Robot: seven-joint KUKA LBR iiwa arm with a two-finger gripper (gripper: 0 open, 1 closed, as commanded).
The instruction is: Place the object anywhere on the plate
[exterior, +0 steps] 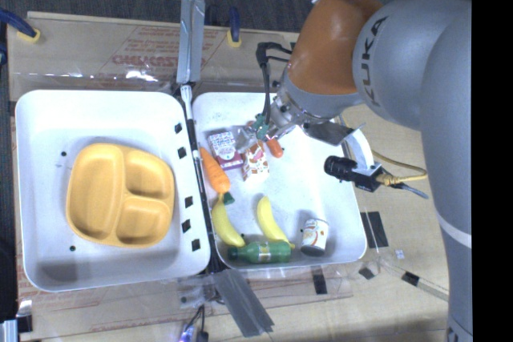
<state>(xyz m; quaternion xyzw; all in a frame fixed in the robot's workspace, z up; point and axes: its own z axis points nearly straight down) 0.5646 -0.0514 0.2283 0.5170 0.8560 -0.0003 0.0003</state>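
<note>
In the right bin [345, 240], my gripper [268, 132] sits low over the small carton [255, 160]; finger state: cannot tell; yellow plate [120, 192] waits in the left bin [32, 172], nothing on it.

A pale wooden bench [80, 40] carries two shallow white bins side by side, touching along a middle seam. The left bin [40, 172] sits toward the bench's left edge, the right bin [341, 228] beside it. A grey metal bar [190, 40] lies on the bench at the far edge, above the seam. Small black tape strips [375, 230] dot the bare wood near the right bin's near corner.
</note>
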